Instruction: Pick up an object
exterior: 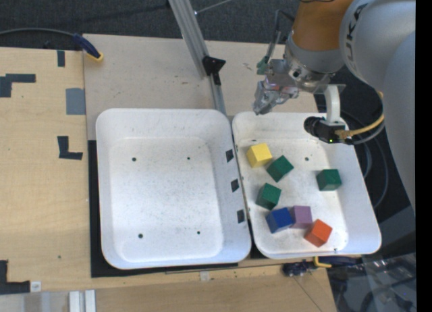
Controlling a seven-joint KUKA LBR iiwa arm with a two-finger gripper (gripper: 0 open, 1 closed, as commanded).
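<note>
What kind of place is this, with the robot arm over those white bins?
Most likely a robotics lab set up for grasping trials: a grey and orange arm hangs above two white bins, colored blocks lie in the right one, and the wooden bench carries tape marks.

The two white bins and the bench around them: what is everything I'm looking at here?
Yellow block: 1, right bin, far left.
Green blocks: 3, right bin, two left of centre, one by the right wall.
Blue block: 1, right bin, near side.
Purple block: 1, beside the blue.
Orange block: 1, near right corner.
Bins: 2, white, side by side.
Arm: 1, grey, orange band.
Pincer: 1, above the right bin's far edge.
</note>
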